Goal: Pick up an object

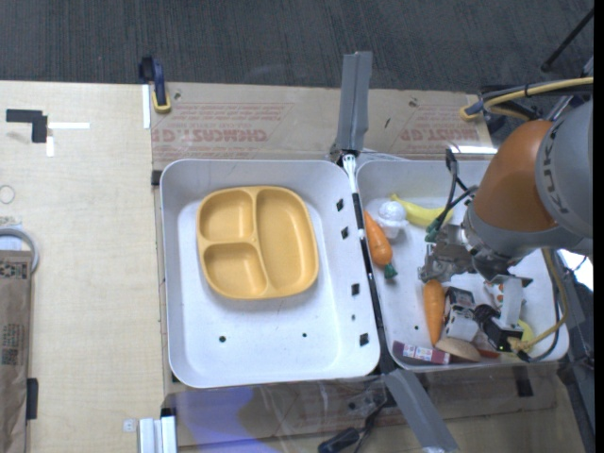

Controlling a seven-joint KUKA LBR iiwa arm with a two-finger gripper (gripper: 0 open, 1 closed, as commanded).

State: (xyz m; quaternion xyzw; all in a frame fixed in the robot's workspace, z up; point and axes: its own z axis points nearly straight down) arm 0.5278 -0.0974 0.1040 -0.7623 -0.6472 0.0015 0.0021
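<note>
Hand (442,264) is hanging low in the right bin (557,347), just beside a carrot (433,311); whether it is open or closed, I cannot tell.

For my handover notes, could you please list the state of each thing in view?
Yellow divided plate: flat in the left bin.
Upper carrot: lying loose in the right bin.
Lower carrot: lying loose.
Banana: lying, partly under the arm.
End effector: low over the right bin.
</note>
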